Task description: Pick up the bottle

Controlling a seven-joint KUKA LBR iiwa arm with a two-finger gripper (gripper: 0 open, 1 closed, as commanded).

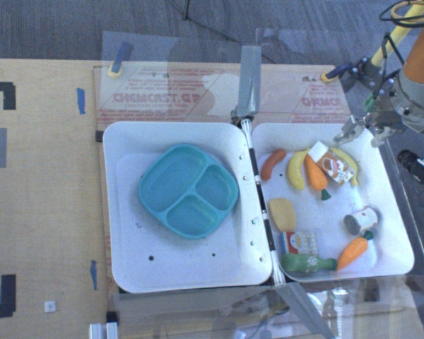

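Observation:
A green bottle [309, 263] lies on its side along the near edge of the right bin [399, 221], its neck pointing right toward a small carrot [352, 252]. My gripper [362, 134] hangs over the far right corner of that bin, well away from the bottle. It is open with nothing between its fingers. The arm's orange band [418, 61] shows at the upper right.
The right bin also holds a red sausage [273, 164], a banana [296, 169], a larger carrot [315, 173], a white packet with a red label [335, 167], a yellow slice [283, 214] and a grey can [360, 221]. A blue divided plate [189, 190] sits in the left bin [120, 210].

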